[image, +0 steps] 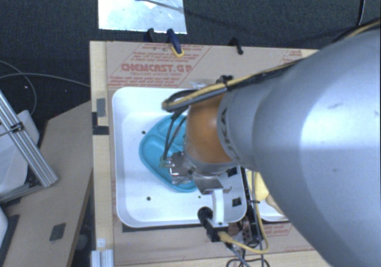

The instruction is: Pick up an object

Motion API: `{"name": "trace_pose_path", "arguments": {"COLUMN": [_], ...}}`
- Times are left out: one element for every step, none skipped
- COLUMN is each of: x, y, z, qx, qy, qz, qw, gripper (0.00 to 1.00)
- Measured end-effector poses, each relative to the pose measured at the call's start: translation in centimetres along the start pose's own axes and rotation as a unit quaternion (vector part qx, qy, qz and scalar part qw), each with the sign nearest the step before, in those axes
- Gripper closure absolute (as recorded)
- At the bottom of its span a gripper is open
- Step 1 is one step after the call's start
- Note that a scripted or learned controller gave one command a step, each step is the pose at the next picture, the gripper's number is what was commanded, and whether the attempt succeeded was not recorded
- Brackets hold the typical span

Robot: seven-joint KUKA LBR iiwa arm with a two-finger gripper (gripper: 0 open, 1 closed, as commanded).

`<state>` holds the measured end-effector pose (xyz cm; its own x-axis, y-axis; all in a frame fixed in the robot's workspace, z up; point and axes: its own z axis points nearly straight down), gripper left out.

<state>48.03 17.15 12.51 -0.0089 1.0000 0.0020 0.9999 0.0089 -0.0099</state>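
A translucent blue plastic piece (pixel 156 148), flat and rounded, lies in the left white bin (pixel 128 159). The arm reaches in from the right and covers most of the scene; its orange band (pixel 202 132) sits right over the blue piece's right part. The gripper (pixel 178 172) hangs below the wrist at the blue piece's lower right edge, seen from above, with metal parts against the plastic. The arm hides how the gripper meets the piece.
The right bin is almost fully hidden under the arm; a yellowish thing (pixel 262 191) peeks out there. Brown cardboard (pixel 158 66) lies under the bins, with a blue clip (pixel 174 43) at its far edge. Aluminium framing (pixel 24 147) stands at the left.
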Motion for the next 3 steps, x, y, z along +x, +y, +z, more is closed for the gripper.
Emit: {"name": "trace_pose_path", "arguments": {"x": [-1.6, -2.7, -3.7], "y": [8.9, 11.0, 15.1], "z": [3.8, 3.7, 4.1], "qx": [-0.004, 0.006, 0.064], "qy": [0.005, 0.005, 0.01], "qz": [0.002, 0.0, 0.001], "qw": [1.0, 1.0, 0.9979], "gripper": [1.0, 1.0, 1.0]}}
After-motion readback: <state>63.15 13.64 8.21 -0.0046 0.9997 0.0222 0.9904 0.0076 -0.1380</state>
